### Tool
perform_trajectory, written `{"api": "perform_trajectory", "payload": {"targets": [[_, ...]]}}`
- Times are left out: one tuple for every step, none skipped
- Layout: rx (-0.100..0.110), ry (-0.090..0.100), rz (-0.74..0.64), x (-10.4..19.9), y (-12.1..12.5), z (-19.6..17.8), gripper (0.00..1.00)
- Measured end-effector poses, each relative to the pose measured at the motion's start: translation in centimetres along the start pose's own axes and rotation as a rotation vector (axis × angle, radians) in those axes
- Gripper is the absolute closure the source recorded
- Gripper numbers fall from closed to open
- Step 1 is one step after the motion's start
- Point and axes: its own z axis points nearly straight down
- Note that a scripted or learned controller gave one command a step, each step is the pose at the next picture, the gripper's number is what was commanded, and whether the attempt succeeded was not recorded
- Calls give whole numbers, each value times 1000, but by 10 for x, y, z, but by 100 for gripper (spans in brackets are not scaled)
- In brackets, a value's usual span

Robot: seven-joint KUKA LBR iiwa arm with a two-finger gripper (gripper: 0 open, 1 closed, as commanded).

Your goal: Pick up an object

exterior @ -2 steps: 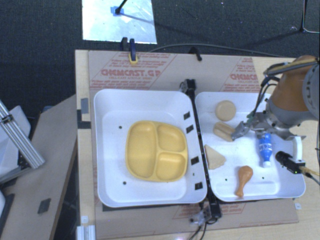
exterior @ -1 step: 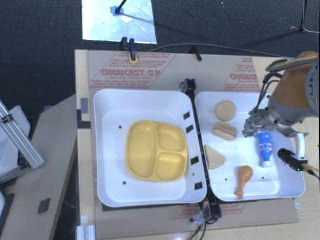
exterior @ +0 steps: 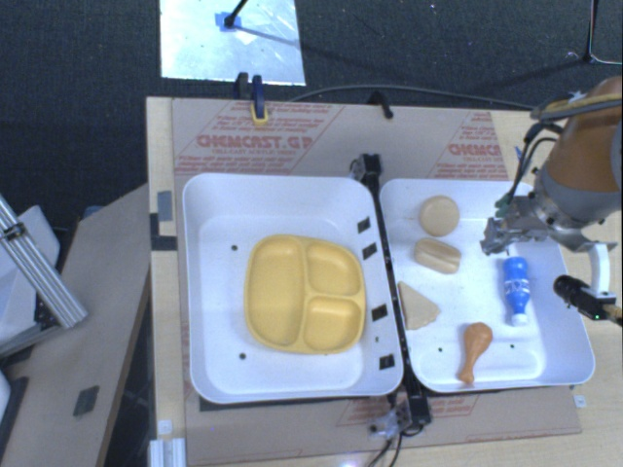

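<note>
The right bin [exterior: 555, 363] holds a round tan bun [exterior: 439, 215], a tan bread roll [exterior: 437, 255], a pale wedge-shaped slice [exterior: 418, 305], a brown drumstick [exterior: 473, 348] and a blue and white bottle [exterior: 516, 289]. My gripper [exterior: 503, 235] hangs over the upper right part of this bin, just above the bottle's top end and to the right of the roll. Nothing shows between its fingers.
The left bin [exterior: 209, 358] holds a yellow divided plate [exterior: 304, 292]. A black divider strip [exterior: 383, 290] runs between the two bins. A dark clamp-like part [exterior: 584, 298] sticks in over the right bin's right rim.
</note>
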Motion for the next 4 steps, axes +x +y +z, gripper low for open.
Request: {"api": "perform_trajectory", "payload": {"targets": [[0, 0, 0, 0, 2, -37, 100], [3, 2, -5, 50, 1, -51, 100], [3, 3, -6, 103, 4, -61, 100], [3, 3, -5, 150, -2, -68, 100]]}}
